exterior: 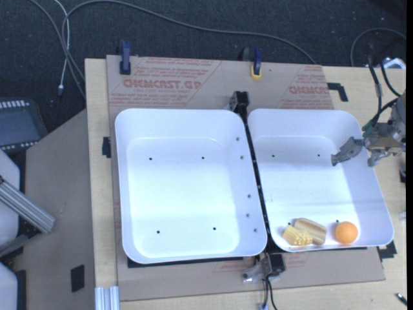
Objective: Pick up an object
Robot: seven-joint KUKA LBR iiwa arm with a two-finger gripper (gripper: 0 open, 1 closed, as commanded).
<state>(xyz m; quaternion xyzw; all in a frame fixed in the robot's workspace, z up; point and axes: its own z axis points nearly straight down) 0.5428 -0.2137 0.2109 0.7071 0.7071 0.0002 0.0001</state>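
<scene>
Claw (357, 151) seen spread open and holding nothing at the frame's right edge over the right bin (322, 118), presumably readied for a descent, while ball (346, 232), corn (297, 236) and roll (310, 226) are left clustered in its lower corner.

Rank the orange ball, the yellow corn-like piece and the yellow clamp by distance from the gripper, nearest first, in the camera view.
1. orange ball, right bin's front, below the gripper.
2. yellow corn-like piece, left of the ball.
3. yellow clamp, at the bench's back edge.
</scene>
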